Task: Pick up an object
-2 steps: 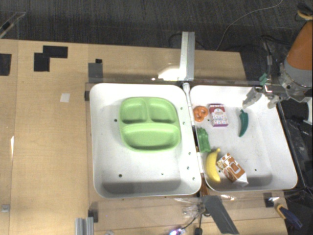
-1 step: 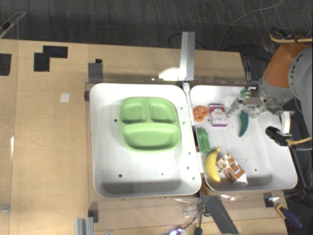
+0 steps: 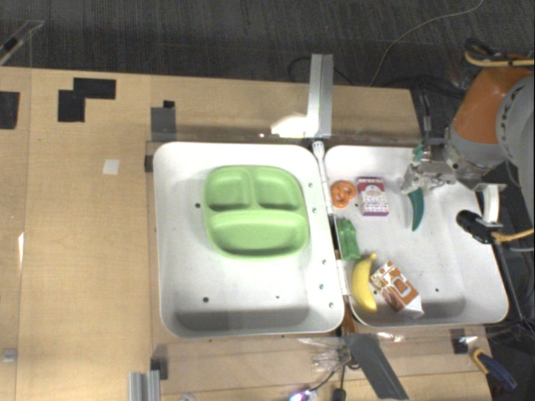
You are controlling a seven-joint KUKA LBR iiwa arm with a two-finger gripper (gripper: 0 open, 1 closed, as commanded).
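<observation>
Single fixed camera above bench (image 3: pixel 75 249), looking down at slant, both white bins (image 3: pixel 175 249) within frame.

In the right bin (image 3: pixel 468 249), five small things lie loose. An orange round toy (image 3: pixel 341 193) sits near the left wall, with a purple-and-white packet (image 3: pixel 373 197) just beside it. A green piece (image 3: pixel 347 241) lies below them along the wall, a yellow banana (image 3: pixel 363 281) curves under it, touching a brown-and-white carton (image 3: pixel 394 287). A teal curved object (image 3: pixel 416 210) hangs upright further right.
</observation>
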